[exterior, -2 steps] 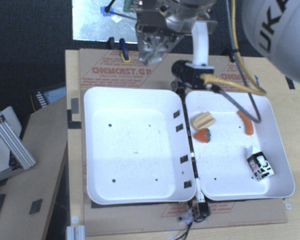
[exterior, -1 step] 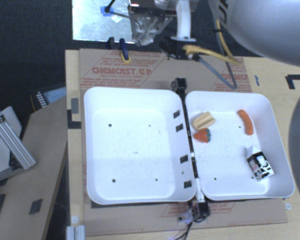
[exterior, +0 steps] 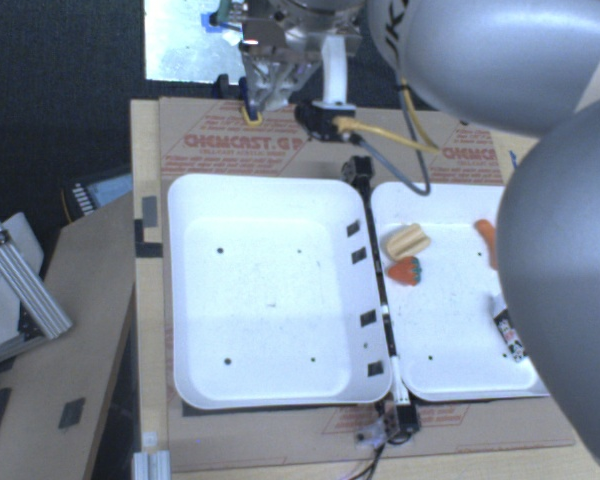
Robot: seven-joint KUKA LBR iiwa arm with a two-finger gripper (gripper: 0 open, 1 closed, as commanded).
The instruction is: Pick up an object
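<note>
Hanging above the far edge of the bench, beyond both bins, the claw (exterior: 252, 108) pointed downward with its fingers drawn close together at the tips and nothing visible between them; a small yellow bit showed at the tip. Directly beneath and around the claw lay brown cardboard (exterior: 230, 140) printed with red lettering. To the claw's near side sat the left bin (exterior: 185, 268), a shallow white tray. Farther from the claw, to the right of that tray and touching it along a row of black clips, stood the right bin (exterior: 450, 368). In it, well apart from the claw, lay a tan roll-shaped object (exterior: 404, 240) with a red strawberry-like object (exterior: 406, 271) just beside it on the near side. An orange object (exterior: 486, 238) lay farther right, partly hidden by the grey arm (exterior: 540, 168), and a dark marker-like item (exterior: 508, 336) rested near the arm's edge.
</note>
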